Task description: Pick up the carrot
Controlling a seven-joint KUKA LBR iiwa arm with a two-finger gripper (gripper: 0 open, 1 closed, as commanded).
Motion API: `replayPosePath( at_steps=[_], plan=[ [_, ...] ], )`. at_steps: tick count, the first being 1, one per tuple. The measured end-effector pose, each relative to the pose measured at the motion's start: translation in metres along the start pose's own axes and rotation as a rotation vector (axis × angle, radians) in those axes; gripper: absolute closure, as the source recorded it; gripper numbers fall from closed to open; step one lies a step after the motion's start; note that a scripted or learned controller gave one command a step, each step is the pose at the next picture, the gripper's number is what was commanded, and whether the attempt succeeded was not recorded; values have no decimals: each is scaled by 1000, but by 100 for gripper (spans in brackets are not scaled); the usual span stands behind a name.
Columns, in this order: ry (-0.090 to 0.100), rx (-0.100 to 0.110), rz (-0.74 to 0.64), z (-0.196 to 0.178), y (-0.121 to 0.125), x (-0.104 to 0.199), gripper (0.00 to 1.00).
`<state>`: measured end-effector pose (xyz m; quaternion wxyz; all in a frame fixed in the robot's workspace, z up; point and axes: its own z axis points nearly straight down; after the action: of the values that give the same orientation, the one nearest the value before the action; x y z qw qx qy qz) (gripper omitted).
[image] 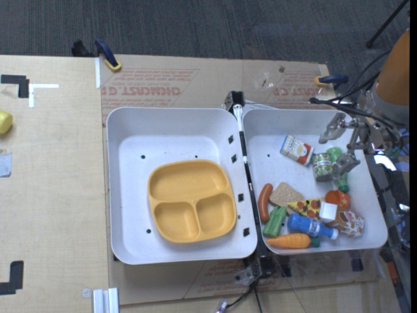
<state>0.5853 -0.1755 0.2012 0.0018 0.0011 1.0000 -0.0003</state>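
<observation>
The left bin (124, 175) held a yellow divided plate (191, 199). The right bin (273, 132) held the clutter: the carrot (288, 241) lay along its near wall, with a blue bottle (311, 226) just behind it, a green vegetable (274, 220) and a sausage (264, 203) to its left, a bread slice (287, 193), a pizza slice (305, 207) and a small carton (296, 149) farther back. The tool (344, 145) stood spread open over the far right of that bin, above a green can (322, 165), well apart from the carrot. A yellow object (4, 122) sat at the desk's (52, 194) left edge.
</observation>
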Motion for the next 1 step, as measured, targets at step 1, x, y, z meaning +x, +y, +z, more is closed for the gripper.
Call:
replayPosePath(
  at_steps=[1],
  plan=[
    [1, 0, 97, -26, 62, 44, 0]
  ],
)
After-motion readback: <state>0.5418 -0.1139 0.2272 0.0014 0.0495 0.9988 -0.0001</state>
